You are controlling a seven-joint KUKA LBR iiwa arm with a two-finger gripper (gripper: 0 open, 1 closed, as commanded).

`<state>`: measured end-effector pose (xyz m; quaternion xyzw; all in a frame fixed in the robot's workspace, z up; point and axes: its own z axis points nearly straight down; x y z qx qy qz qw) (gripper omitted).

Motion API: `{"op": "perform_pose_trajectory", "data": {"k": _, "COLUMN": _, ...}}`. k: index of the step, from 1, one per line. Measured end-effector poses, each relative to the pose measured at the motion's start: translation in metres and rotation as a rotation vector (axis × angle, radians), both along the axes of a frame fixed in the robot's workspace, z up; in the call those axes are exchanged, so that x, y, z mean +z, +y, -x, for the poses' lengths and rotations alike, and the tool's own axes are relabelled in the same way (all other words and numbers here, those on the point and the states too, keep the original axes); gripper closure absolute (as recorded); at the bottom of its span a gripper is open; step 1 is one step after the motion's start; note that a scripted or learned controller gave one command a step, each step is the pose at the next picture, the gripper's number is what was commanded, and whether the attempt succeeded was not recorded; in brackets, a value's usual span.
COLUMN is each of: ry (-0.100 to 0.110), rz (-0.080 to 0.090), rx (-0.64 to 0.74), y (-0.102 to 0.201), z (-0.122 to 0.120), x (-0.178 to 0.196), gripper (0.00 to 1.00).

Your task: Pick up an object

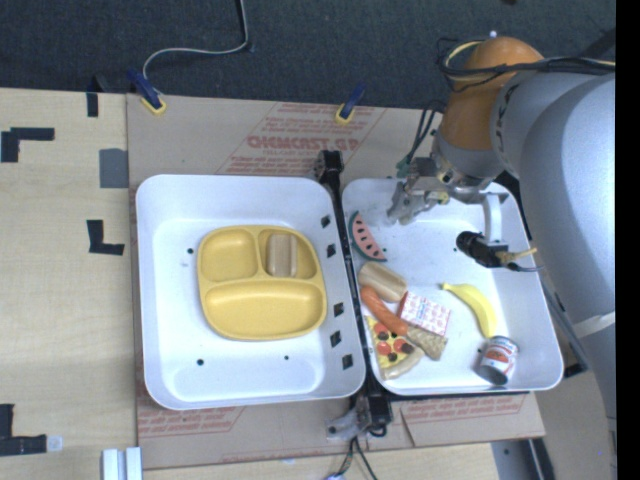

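The gripper hangs over the upper part of the right bin, near its back wall, above bare white floor. Whether it grips anything or is released I cannot tell; nothing shows between its tips.

The nearest thing is a watermelon slice, just left and below the gripper by the bin's left wall, its long axis running up and down the view with the curved rind toward the left. Below it lies a hot dog, angled from upper left to lower right, touching a red-and-white packet and a pizza slice. The banana curves from upper left down to the right, well apart from the gripper. A can lies near the lower right corner.

The left bin holds a yellow tray.
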<state>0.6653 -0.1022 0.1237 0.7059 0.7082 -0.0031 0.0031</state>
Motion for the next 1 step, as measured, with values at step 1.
{"op": "perform_pose_trajectory", "data": {"k": 1, "ry": 0.000, "rz": 0.000, "rx": 0.000, "y": 0.0000, "z": 0.0000, "x": 0.0000, "gripper": 0.00}}
